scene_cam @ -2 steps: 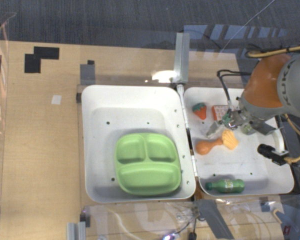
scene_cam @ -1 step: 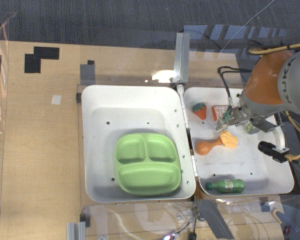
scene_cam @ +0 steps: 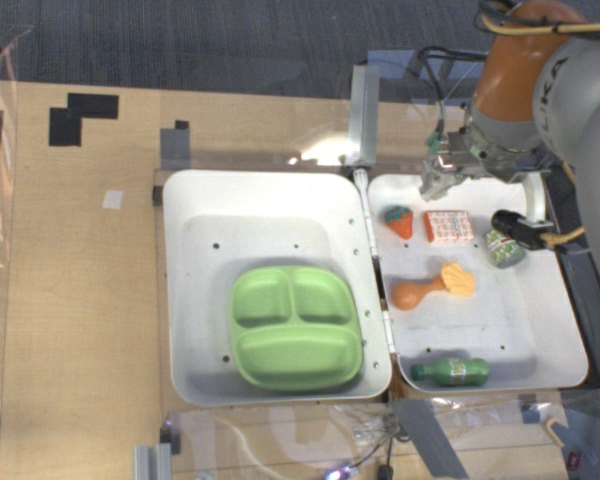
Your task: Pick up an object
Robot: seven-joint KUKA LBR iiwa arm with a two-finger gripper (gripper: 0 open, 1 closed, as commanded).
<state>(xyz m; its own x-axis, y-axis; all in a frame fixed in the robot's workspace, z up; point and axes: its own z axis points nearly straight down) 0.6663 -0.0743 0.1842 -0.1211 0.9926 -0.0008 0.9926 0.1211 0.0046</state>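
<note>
- Starting nearest the camera, a green bottle point(scene_cam: 451, 371) lies on its side along the front wall of the right bin point(scene_cam: 570, 353).
- Over in the left bin point(scene_cam: 190, 268), a green compartment tray point(scene_cam: 296, 326) sits toward the front, three sections showing.
- Moving up the right bin, there's an orange wooden-spoon-like piece point(scene_cam: 416, 293) lying flat, its yellow end point(scene_cam: 459, 280) pointing right.
- Behind that, a red-and-white patterned block point(scene_cam: 448, 227) sits flat, and just to its left a small red toy with a green top point(scene_cam: 400, 221), like a strawberry, close to the dividing wall.
- On the right side of that bin, a green can-like item point(scene_cam: 504, 250) sits against a black part near the rim.
- And at the back, the end effector point(scene_cam: 442, 181) hangs over the far edge of the right bin, just above the patterned block and the red toy, touching neither.
- Nothing sits between its fingers; whether they are spread or pressed together is too small to tell.
- Both bins rest on the pale wooden tabletop point(scene_cam: 80, 298).
</note>
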